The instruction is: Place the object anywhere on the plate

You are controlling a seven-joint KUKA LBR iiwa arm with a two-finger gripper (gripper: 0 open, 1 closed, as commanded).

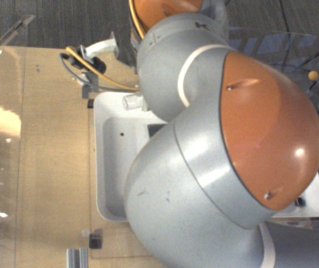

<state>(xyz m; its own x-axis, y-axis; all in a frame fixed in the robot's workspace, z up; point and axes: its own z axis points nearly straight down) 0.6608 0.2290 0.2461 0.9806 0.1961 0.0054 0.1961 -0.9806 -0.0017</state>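
— Looking down, we see the grey and orange arm covering most of the white bin.

— We cannot tell the tool's state, nor where the object or plate lie; cables sit on the bench.

The grey arm bulks over most of the white bin, blocking the way in from above. Only the bin's left strip lies open. Left of the bin, bare bench offers room; cables, perhaps loose, crowd beyond its top-left corner.
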